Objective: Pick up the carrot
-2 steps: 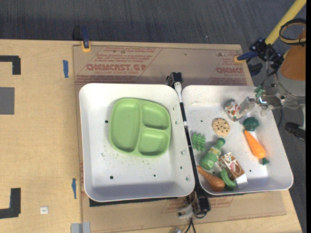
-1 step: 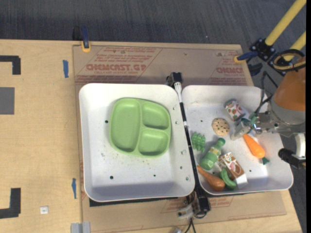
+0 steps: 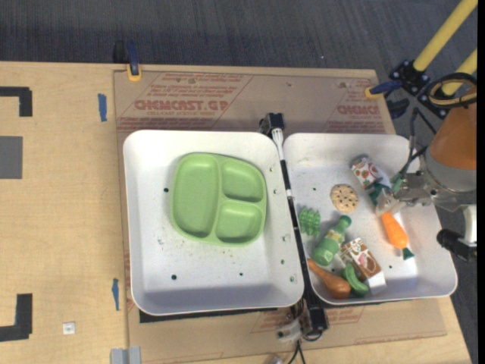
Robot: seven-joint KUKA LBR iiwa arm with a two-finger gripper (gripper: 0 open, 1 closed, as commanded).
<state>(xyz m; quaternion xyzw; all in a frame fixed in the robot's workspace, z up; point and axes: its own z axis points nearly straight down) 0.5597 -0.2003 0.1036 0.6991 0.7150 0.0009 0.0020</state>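
the carrot lay in the right bin, near that bin's right edge and about halfway down it, orange with a small green tip pointing toward the bin's near right corner. the gripper hung just above the carrot's upper end, close to the bin's right edge, with the grey arm and its orange band reaching in over that edge. whether the claw was released or clenched could not be told from the view, and nothing showed the carrot being grasped.

in the same bin, a small patterned carton sat toward the far right part, just left of the gripper. a round speckled cookie lay near the bin's middle. a green ridged toy rested close to the bin's left edge. a green bottle lay tilted below it, beside a printed box toward the near edge. a brown-orange sausage-like piece lay along the near edge, touching the box's green end.

the left bin held a green divided plate with three compartments, set toward the bin's far half. both bins stood side by side on a cardboard sheet that covered the bench.
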